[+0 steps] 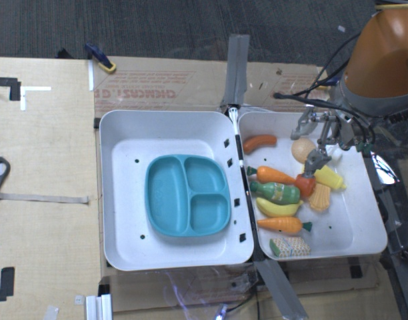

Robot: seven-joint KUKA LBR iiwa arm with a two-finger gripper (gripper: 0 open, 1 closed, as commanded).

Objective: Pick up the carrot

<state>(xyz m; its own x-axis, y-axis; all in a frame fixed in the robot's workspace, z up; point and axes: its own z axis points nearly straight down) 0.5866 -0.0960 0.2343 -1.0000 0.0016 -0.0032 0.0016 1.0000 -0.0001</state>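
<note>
- My end effector (pixel 317 157) hangs over the right bin (pixel 364 235), can't tell its opening.
- Nothing visibly held.
- Two carrots: one (pixel 276 175) mid-pile, one (pixel 281 225) lower down.

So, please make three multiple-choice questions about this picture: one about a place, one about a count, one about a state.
1. Where does the blue tray lie?
A. in the left bin
B. in the right bin
C. on the cardboard

2. How many carrots are in the right bin?
A. none
B. two
C. five

3. The claw is
A. over the left bin
B. over the right bin, above the toy food
C. resting on the scissors

Answers:
1. A: the tray sits in the left bin.
2. B: one carrot lies above the green bottle, another carrot lies below the banana.
3. B: it hangs by the pale egg-like toy.
</note>
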